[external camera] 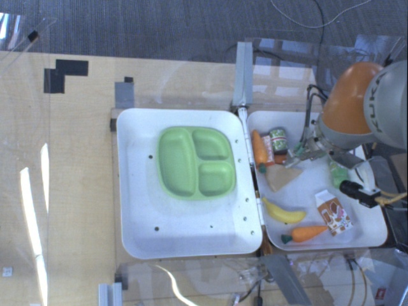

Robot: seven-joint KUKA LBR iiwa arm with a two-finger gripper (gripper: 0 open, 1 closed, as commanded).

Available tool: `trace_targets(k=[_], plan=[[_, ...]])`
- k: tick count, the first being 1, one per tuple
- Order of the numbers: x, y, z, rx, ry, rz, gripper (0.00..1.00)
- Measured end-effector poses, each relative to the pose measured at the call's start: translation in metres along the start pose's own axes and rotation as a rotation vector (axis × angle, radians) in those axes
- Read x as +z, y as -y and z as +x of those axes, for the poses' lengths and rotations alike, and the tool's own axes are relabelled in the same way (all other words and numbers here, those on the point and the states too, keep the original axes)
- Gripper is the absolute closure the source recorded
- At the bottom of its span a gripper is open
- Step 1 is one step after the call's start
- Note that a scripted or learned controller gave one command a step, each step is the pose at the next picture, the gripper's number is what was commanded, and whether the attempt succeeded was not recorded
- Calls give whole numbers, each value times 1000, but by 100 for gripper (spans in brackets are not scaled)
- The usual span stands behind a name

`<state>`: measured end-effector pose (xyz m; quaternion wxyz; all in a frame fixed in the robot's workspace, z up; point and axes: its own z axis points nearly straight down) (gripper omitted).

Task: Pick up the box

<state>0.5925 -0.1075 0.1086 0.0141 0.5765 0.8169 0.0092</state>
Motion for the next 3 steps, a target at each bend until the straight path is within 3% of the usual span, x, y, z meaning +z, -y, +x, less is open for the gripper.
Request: trace_targets(k=[1,2,3], plan=[[0,0,-1,1,1,1,0],[12,51,-16,46,-2,9,0],[13,7,-57,337,-5,12,0]])
